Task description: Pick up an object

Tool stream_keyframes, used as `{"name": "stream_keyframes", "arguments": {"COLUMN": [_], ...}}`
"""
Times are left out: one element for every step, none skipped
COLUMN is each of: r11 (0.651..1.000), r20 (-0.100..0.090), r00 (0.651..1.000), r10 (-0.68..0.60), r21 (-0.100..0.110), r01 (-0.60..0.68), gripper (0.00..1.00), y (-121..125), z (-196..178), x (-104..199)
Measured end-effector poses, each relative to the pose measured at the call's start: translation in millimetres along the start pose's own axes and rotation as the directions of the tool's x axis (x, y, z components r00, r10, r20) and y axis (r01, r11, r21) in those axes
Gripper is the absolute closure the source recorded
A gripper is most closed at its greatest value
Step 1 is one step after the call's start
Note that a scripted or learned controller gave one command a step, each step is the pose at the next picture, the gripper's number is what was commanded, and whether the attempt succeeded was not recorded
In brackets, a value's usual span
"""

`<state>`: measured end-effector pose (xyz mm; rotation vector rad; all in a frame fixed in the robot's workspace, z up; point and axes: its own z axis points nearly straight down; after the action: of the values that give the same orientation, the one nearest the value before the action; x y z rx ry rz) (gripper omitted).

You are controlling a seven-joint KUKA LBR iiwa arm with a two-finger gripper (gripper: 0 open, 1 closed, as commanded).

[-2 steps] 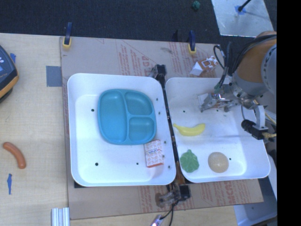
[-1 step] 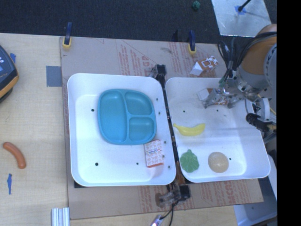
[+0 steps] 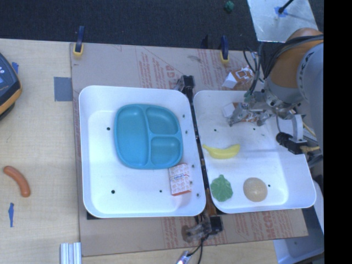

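We note a pale wood-grain bench [image 3: 38,142] carrying a brown cardboard sheet [image 3: 154,65] with faint red print, held at its far edge by two clamps, one yellow-tipped [image 3: 78,44] and one blue [image 3: 224,48]. Beyond the bench the floor [image 3: 137,7] is dark carpet, with a grey square patch [image 3: 278,10] at upper right and a small green speck [image 3: 229,5] near it.

Two shallow white bins sit side by side on the cardboard, touching along a dark seam. The left bin [image 3: 99,147] holds a blue three-compartment plate [image 3: 148,136] toward its far half and a small red-and-white packet [image 3: 180,179] just off the plate's near right corner. The right bin [image 3: 286,169] holds a yellow banana [image 3: 222,150] near its middle left, a green leafy toy [image 3: 221,187] and a round beige piece [image 3: 255,189] along its near side, well apart from the gripper.

The arm enters from the right, orange band [image 3: 291,56] over grey. The gripper [image 3: 242,116] sits low over the far part of the right bin; we cannot tell how it stands, and we see nothing carried in it. A torn brown-and-white wrapper [image 3: 237,78] lies on the cardboard just beyond that bin.

Off the cardboard, on the bare bench at left: an orange sausage-shaped toy [image 3: 17,180], a grey tape square [image 3: 62,88], a dark device with a yellow edge [image 3: 7,89] at the frame's border, and small blue marks [image 3: 11,213].
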<state>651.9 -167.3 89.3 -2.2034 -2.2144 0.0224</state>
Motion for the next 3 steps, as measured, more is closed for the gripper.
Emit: {"name": "stream_keyframes", "arguments": {"r11": [1.0, 1.0, 1.0], "r20": [-0.005, 0.002, 0.003], "r00": [1.0, 1.0, 1.0], "r10": [0.002, 0.002, -0.002], "r21": [0.001, -0.02, -0.017], "r01": [-0.002, -0.002, 0.002], "gripper": [0.0, 0.0, 1.0], "y": [0, 3, 3], "z": [0, -40, -51], "x": [-31, -44, -44]}}
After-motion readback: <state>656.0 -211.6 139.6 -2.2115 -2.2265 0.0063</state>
